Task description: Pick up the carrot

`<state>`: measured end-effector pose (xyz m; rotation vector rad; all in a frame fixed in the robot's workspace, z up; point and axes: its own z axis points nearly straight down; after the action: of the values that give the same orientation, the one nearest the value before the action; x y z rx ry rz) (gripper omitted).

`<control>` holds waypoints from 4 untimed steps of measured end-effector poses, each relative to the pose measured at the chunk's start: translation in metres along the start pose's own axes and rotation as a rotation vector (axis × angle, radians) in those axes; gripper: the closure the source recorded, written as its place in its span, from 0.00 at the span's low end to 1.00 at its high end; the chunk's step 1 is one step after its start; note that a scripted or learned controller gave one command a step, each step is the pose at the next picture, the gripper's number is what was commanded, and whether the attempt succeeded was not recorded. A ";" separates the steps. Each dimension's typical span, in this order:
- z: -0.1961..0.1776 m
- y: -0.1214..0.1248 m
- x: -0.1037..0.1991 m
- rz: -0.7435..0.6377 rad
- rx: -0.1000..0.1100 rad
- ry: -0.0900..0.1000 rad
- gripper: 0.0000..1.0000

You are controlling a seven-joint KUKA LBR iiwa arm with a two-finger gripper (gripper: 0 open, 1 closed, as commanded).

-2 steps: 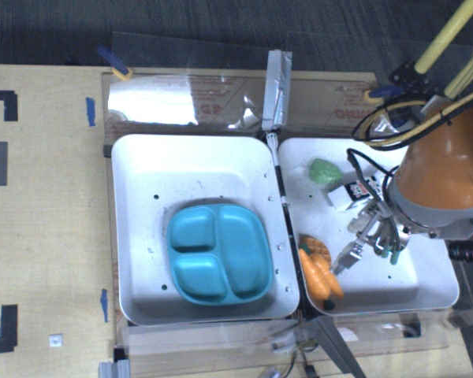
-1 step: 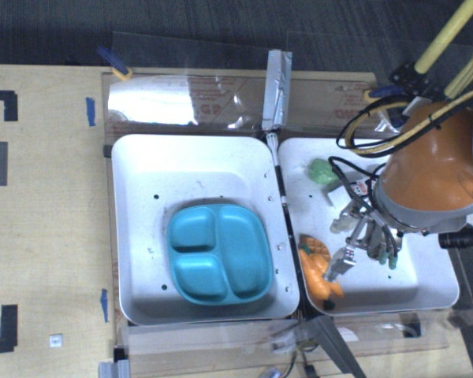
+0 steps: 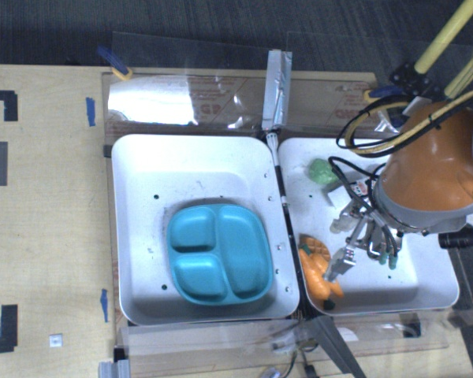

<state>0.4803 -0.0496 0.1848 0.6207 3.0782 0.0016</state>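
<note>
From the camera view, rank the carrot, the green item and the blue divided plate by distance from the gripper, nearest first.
1. carrot: in the right bin's near-left corner, just left of the gripper.
2. green item: same bin, toward its far side, above the gripper in the picture.
3. blue divided plate: in the left bin, across the divider.

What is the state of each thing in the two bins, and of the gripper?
Carrot: lying in the right bin, against its left wall, near the front corner.
Blue tray: flat in the left bin, right way up, its three compartments hold nothing.
Green thing: lying near the back of the right bin, too blurred to name.
Gripper: low over the right bin, its tip at the carrot.
</note>
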 end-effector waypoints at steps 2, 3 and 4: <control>0.097 -0.043 -0.035 0.439 -0.003 -0.004 0.00; 0.085 -0.042 -0.037 0.440 -0.006 -0.013 1.00; -0.001 0.028 -0.051 0.571 -0.002 -0.003 1.00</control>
<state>0.5383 -0.0435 0.1862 1.4616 2.7759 0.0048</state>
